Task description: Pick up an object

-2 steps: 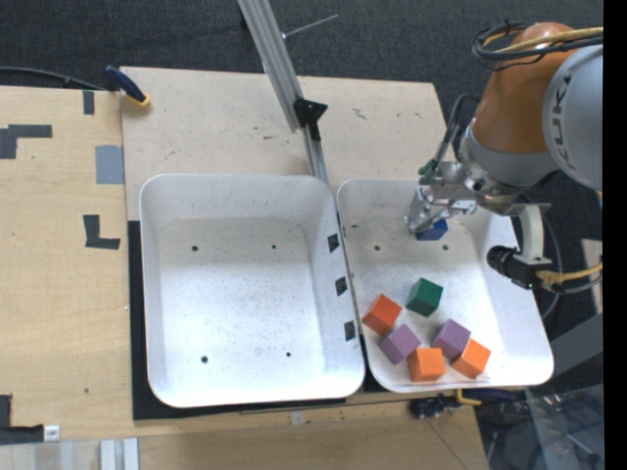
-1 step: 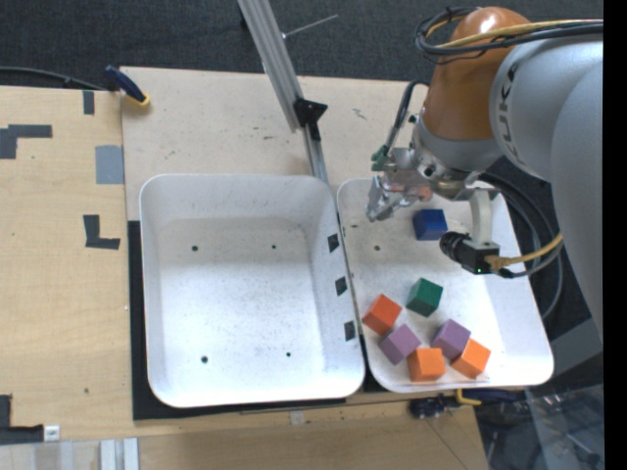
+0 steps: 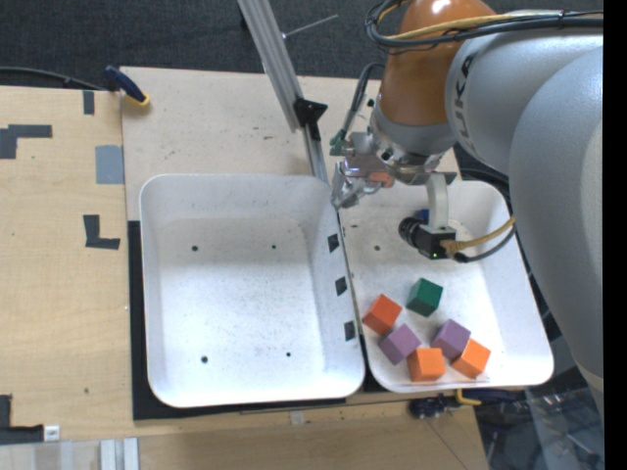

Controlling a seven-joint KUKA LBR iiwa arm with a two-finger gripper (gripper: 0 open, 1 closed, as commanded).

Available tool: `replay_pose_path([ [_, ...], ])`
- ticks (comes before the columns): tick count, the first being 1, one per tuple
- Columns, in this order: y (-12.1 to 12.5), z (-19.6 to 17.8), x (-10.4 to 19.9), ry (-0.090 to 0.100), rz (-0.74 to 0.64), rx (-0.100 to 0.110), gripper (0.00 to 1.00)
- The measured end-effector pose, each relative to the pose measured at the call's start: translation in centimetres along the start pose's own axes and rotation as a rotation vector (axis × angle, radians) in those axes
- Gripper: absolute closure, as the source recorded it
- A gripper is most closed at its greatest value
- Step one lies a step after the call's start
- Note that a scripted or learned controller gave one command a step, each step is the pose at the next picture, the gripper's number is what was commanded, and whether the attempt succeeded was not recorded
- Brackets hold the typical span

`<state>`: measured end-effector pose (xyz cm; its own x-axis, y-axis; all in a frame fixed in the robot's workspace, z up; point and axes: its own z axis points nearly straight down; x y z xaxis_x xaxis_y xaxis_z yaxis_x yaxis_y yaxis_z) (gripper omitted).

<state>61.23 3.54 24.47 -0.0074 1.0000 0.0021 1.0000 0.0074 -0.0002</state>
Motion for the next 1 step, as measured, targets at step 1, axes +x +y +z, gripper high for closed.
replay_pose_path([
  [1,0.36,1.02,4.38,-0.002,0.003,0.002,1.0],
])
